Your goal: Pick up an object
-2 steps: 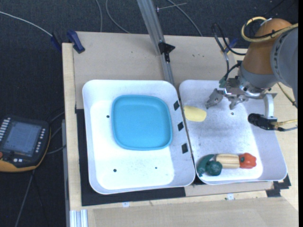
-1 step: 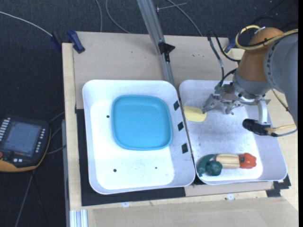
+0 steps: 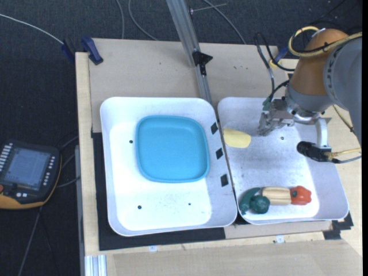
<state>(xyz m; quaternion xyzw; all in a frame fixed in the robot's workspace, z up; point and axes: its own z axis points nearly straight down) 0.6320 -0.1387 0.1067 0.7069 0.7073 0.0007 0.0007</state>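
Note:
My gripper (image 3: 265, 128) hangs low over the back of the right bin (image 3: 322, 177), with nothing seen between its fingers. A pale yellow object (image 3: 237, 138) lies just to its left, near the bin's left wall. Along the bin's front wall lie a dark green object (image 3: 255, 203), a tan stick-like piece (image 3: 276, 196) and a red piece (image 3: 301, 195), close together in a row.
The left bin (image 3: 118, 211) holds a light blue square plate (image 3: 172, 148). A metal pole (image 3: 185, 22) slants down to the gap between the bins. Cables trail across the dark floor, and a handheld pendant (image 3: 26, 171) lies at the far left.

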